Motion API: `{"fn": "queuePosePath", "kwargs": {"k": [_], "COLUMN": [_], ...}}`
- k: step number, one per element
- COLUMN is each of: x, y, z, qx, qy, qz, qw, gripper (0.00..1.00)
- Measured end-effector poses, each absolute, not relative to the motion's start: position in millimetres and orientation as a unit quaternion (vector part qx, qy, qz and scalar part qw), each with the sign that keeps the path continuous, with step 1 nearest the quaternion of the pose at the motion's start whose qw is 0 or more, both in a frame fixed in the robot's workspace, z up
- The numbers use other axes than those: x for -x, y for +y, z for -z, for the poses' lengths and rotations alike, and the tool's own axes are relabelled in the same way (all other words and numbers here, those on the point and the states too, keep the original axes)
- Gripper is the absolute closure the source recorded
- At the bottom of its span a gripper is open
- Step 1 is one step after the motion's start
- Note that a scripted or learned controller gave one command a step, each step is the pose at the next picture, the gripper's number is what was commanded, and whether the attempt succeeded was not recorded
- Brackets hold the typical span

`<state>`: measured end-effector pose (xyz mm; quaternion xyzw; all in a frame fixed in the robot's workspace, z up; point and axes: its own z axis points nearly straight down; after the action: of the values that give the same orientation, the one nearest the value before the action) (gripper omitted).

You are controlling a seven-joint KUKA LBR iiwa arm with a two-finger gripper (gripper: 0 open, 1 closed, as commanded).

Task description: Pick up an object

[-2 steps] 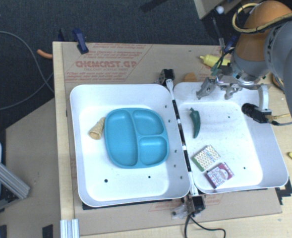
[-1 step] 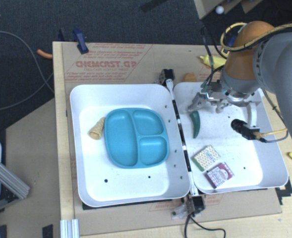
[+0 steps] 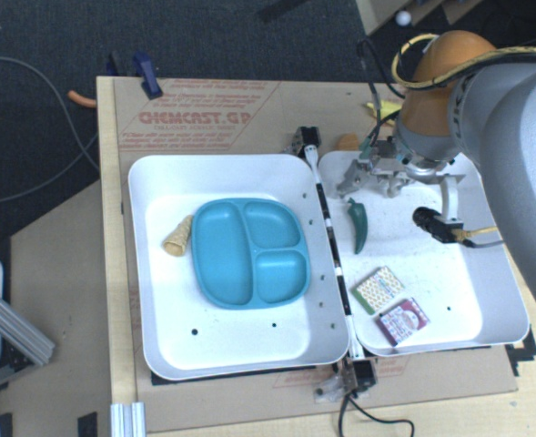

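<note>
End effector [image 3: 378, 177] over right bin [image 3: 486, 321] — green pepper [image 3: 358, 223] just beside

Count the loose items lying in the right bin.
3: a green pepper near the bin's left wall, a patterned packet and a maroon packet toward the front. The arm may hide more.

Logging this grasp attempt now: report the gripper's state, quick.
Gripper: cannot be told from this view; it sits over the far end of the right bin, above the green pepper, nothing visibly held.
</note>
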<state>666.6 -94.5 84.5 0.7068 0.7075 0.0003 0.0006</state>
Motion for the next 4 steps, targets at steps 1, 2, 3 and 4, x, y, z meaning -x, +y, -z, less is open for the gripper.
{"fn": "queuePosePath", "kwargs": {"k": [1, 2, 3, 4], "x": [-652.5, -666.9, -631.4, -617.8], "y": [-91.8, -93.4, -98.1, -97.9], "z": [-84.8, -84.9, -84.6, -84.6], "qx": [-0.707, -0.707, -0.707, -0.707], "qy": [0.707, 0.708, 0.707, 0.707], "qz": [0.0006, -0.0005, 0.0005, 0.0006], "qw": [-0.001, 0.001, -0.001, -0.001], "gripper": [0.0, 0.0, 0.0, 0.0]}}
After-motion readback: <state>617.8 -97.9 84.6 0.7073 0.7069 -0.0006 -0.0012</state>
